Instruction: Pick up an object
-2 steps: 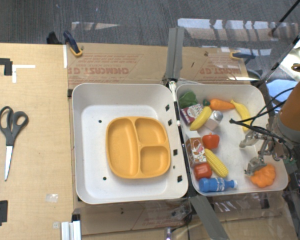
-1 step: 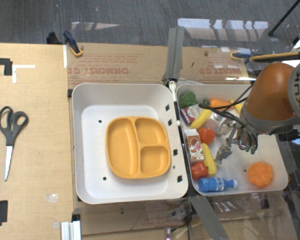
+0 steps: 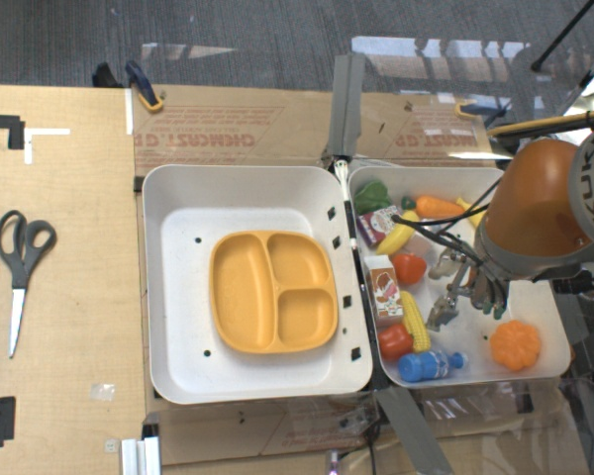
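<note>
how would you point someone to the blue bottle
Look in the right bin, along its near edge. The blue bottle lies on its side there, just below the corn and beside a red piece; it is the only blue thing.

The table looks like pale matt wood; the two bins and orange divided plate are smooth plastic; cardboard lies matt beneath.

The right bin held toy food: a corn cob, tomato, carrot, banana, orange ball and a blue bottle lying flat.
</note>
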Available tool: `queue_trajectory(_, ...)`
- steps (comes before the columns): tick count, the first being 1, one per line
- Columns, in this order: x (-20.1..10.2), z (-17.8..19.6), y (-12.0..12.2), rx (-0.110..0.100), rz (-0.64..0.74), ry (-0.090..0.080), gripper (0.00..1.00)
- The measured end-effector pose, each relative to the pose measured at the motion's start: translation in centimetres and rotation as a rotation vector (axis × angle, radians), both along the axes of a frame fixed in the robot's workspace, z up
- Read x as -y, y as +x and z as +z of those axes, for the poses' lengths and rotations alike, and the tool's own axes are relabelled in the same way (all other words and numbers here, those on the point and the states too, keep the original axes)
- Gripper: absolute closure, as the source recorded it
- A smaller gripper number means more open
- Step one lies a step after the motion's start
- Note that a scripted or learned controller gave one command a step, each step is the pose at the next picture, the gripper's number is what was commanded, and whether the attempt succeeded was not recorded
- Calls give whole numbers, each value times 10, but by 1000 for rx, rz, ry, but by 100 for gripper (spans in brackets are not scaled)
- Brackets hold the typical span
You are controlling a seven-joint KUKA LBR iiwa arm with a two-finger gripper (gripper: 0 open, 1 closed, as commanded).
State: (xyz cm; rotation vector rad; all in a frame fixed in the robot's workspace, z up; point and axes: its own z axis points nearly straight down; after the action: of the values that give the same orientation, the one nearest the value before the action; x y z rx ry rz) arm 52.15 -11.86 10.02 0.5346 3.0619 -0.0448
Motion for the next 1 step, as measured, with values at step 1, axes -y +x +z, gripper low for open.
queue_trajectory(1,0,-7,81,-17,-232,11,0)
